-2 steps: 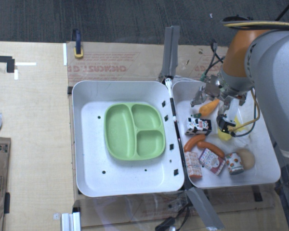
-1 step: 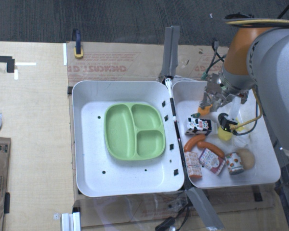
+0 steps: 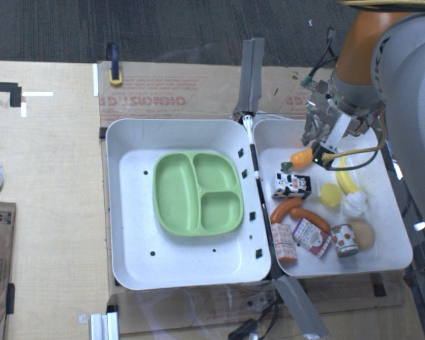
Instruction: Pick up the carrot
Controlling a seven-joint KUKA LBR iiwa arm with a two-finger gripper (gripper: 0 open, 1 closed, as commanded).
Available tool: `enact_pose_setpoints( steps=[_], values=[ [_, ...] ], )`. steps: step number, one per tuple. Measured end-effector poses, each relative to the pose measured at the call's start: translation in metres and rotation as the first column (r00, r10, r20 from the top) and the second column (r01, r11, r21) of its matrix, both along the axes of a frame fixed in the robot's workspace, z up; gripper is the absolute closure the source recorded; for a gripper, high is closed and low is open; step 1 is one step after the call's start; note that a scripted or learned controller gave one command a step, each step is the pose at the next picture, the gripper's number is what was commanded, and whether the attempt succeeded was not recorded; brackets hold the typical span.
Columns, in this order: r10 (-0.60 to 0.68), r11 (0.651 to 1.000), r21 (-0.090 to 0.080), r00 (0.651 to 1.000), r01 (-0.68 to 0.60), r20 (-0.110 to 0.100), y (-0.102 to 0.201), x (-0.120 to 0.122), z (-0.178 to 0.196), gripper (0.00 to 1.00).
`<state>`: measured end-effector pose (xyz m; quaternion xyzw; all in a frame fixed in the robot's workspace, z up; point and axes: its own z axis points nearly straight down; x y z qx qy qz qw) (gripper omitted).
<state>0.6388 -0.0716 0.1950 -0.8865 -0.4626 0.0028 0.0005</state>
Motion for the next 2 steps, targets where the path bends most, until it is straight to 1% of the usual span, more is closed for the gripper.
enact_pose_setpoints(
  steps=[1, 2],
  values=[
    [-0.213, 0.977, 0.000, 0.977, 0.213, -0.003, -0.026, -0.097, -0.046, 1.00],
    [0.203, 0.979, 0.002, 0.979, -0.203, 0.000, -0.047, -0.098, 0.021, 1.00]
  ],
)
